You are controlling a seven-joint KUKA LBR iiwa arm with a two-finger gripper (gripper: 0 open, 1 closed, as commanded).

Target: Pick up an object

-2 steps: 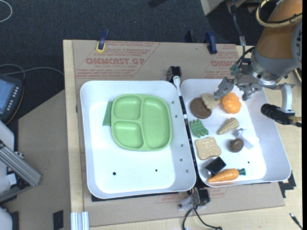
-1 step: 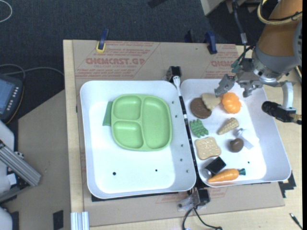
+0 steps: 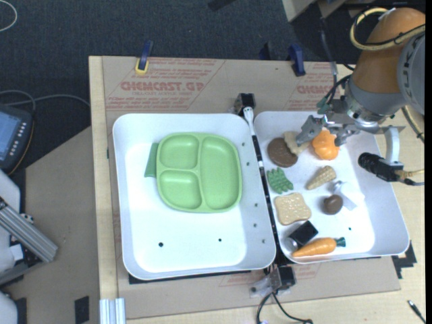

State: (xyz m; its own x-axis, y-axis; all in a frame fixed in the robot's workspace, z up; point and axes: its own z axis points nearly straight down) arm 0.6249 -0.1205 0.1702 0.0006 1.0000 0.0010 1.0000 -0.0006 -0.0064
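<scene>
Hovering fingers (image 3: 325,131) straddling orange toy (image 3: 325,146), right bin (image 3: 378,238), near far edge

Two bins sit side by side on the bench (image 3: 101,201); the left bin (image 3: 135,235) holds a tray (image 3: 200,172) toward its far side; the right bin (image 3: 378,228) holds a cookie (image 3: 281,152) far left, leaf (image 3: 279,180) and toast (image 3: 292,208) nearer, a carrot (image 3: 314,247) nearest; the gripper (image 3: 327,131) hangs over the far part, at a fruit (image 3: 325,147).
</scene>
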